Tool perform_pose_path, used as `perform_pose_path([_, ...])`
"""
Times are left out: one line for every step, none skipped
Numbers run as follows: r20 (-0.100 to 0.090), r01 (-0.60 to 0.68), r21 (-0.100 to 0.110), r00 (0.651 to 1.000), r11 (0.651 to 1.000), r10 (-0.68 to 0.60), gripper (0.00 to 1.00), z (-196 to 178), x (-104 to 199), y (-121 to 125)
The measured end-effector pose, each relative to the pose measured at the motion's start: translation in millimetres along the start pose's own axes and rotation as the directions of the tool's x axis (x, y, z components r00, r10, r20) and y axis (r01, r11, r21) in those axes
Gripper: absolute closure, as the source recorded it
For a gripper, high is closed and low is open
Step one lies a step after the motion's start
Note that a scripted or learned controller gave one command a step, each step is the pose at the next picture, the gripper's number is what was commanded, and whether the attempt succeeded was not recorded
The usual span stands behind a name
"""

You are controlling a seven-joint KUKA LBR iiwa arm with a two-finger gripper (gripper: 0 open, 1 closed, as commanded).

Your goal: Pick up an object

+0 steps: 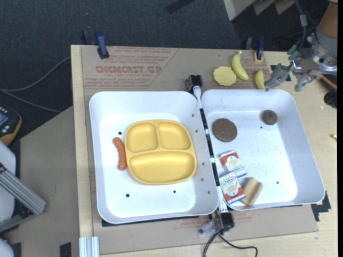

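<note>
The small brown disc (269, 117), flat, round and dark in the right bin (300, 159), lies nearest the gripper (289, 75), below it and slightly left. The gripper hangs over the bin's far rim with its prongs spread and nothing between them. This looks like the approach step: next it must descend over a chosen piece and close.

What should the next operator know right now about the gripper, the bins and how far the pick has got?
Gripper: open, holding nothing, above the bench beyond the right bin's far corner.
Left bin: yellow divided plate, hot dog beside it.
Right bin: large brown disc, small brown disc, red-and-white carton, tan piece.
Behind the bins: bananas, yellow piece.
Done: nothing picked. Left: choose, descend, grasp.
</note>
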State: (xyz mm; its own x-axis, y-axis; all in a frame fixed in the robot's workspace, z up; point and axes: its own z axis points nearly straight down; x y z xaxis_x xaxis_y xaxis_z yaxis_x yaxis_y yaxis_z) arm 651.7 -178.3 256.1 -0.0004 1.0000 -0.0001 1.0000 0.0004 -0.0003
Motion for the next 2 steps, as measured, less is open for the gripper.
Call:
perform_pose_path([-0.005, 0.002, 0.003, 1.000, 1.000, -0.002, 0.00, 177.8, 54.2, -6.8])
perform_pose_path([0.000, 0.001, -0.004, 1.000, 1.000, -0.001, 0.00, 168.2, 83.6, -43.0])
